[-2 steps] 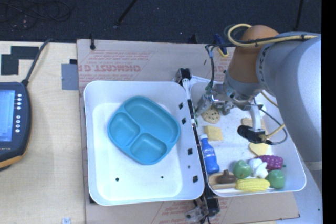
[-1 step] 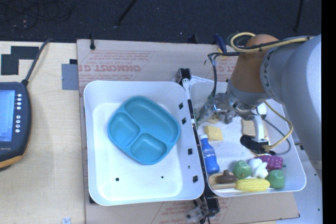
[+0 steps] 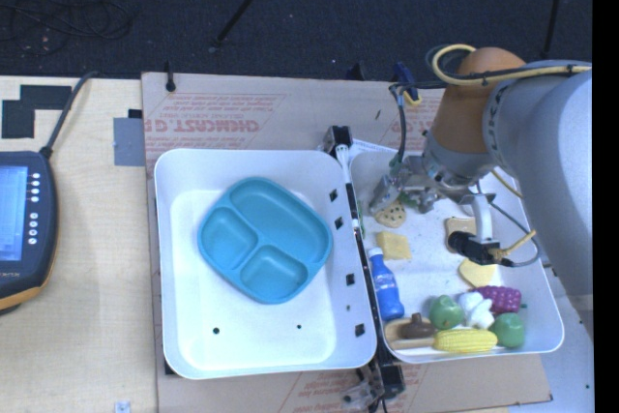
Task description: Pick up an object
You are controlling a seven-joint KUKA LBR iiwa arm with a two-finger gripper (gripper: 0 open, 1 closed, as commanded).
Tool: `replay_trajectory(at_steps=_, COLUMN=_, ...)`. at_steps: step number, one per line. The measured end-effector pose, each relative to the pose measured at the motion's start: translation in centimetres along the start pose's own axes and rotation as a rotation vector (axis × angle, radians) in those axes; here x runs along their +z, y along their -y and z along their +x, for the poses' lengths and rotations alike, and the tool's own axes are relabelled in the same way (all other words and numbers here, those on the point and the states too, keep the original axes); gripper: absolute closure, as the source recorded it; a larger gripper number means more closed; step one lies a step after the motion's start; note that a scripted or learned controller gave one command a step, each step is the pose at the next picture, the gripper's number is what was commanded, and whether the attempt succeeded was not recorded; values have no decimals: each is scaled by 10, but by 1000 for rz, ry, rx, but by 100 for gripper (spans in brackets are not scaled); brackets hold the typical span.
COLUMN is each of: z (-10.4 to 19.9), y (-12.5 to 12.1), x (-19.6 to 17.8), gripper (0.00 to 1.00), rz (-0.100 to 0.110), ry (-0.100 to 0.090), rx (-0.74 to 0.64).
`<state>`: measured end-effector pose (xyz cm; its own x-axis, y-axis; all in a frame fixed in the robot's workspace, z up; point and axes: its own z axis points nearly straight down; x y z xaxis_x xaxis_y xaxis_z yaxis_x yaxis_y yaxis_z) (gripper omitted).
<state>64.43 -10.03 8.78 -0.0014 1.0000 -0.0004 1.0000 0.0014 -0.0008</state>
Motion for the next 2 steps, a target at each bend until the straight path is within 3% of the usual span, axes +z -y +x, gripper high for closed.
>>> replay_trajectory(at_steps=1, z=18, y=4, x=0, gripper=0, rz=2, ry=1, rx=1)
replay_trajectory(at_steps=2, z=3, y=1, x=0, gripper=0, rz=1, ry=0, rx=2)
